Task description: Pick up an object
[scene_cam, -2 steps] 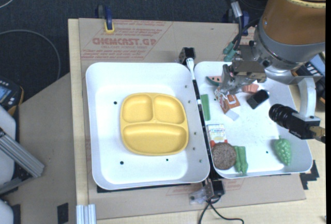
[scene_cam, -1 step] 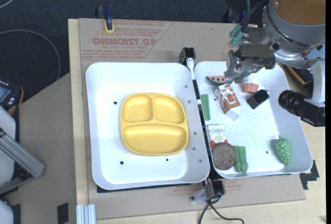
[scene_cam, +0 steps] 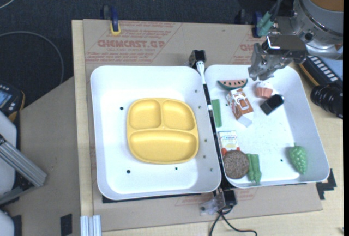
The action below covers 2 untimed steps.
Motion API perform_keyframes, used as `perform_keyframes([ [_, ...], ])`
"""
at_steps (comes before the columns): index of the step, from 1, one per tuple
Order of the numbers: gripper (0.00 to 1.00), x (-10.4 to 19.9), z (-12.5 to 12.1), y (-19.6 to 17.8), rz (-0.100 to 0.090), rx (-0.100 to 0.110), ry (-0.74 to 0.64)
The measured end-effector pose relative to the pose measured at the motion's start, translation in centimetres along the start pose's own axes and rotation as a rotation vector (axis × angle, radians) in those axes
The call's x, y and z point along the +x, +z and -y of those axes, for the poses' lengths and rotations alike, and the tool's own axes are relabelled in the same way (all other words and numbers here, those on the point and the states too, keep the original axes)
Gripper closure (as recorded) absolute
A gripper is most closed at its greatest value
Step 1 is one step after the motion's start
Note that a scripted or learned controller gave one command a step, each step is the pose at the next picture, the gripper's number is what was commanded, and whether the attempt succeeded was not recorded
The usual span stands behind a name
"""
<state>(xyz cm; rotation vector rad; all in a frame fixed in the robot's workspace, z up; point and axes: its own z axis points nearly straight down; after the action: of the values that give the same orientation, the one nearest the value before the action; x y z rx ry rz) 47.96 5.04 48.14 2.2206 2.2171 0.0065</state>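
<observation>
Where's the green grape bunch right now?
The green grape bunch lies in the right white bin, near its front-right corner, apart from the other items.

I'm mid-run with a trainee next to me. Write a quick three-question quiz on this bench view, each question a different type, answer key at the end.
1. True or false: the yellow divided plate lies in the left bin.
2. Multiple choice: which item lies nearest the gripper? A) green grapes B) watermelon slice C) round brown patty
3. Fill in: the black block lies in the ____ bin.

Key: 1 true. 2 B; the gripper hangs over the far end of that bin, and the grapes and patty lie at its near end. 3 right.
</observation>
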Motion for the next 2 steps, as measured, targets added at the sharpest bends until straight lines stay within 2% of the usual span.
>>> perform_keyframes([
  [1,1.00,6.9,0.3,14.1,0.003,0.022,-0.008],
  [2,1.00,8.4,0.3,20.4,0.002,0.016,-0.001],
])
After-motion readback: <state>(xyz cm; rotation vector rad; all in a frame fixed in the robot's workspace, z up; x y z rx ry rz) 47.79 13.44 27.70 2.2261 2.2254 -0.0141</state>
